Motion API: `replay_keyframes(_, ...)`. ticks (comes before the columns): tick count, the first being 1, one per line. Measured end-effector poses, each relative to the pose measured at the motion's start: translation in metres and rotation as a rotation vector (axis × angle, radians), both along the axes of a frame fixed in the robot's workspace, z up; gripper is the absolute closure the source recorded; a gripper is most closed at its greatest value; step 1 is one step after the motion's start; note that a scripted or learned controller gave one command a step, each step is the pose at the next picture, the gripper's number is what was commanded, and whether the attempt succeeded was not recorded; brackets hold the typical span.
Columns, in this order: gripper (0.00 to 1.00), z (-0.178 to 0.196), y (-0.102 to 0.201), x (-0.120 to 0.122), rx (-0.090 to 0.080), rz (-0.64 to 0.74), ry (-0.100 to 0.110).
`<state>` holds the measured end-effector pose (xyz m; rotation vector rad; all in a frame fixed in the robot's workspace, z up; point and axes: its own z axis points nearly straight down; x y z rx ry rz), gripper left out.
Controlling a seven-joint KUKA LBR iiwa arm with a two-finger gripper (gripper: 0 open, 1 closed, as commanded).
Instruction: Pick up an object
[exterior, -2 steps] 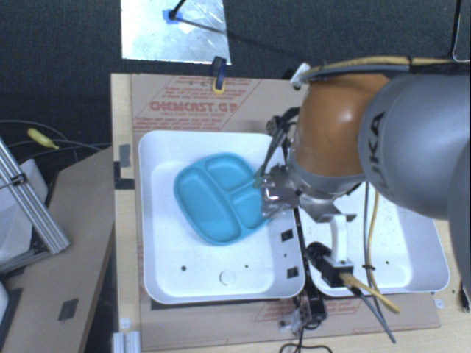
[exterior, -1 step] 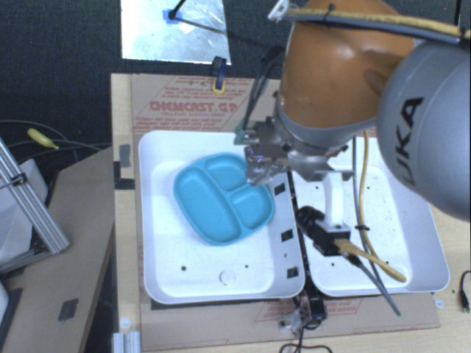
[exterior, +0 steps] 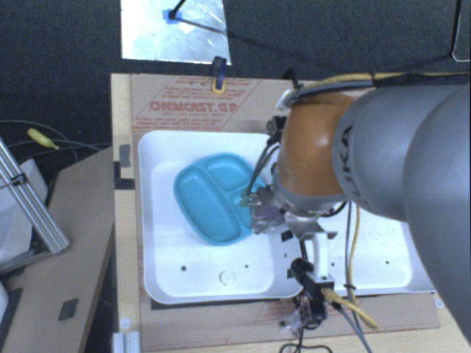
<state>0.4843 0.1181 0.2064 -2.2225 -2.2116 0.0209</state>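
A light blue divided plate (exterior: pixel 213 195) lies in the left white bin (exterior: pixel 168 271), toward its middle and right side. My gripper (exterior: pixel 259 210) hangs at the plate's right edge, close to the wall between the two bins. The grey arm with its orange band (exterior: pixel 313 149) covers the wrist from above and hides most of the gripper's lower part. I cannot make out whether anything sits between its tips.
The right white bin (exterior: pixel 390 267) is largely hidden under the arm. Brown cardboard (exterior: pixel 193 101) lies behind the bins, with a shiny sheet (exterior: pixel 173 17) further back. Cables (exterior: pixel 346 307) hang near the front edge. Metal framing (exterior: pixel 26 197) stands at the left.
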Motion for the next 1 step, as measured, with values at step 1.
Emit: replay_keyframes(1, 1.00, 0.1311, 0.0338, 0.0038, 0.012, 0.012, -0.029)
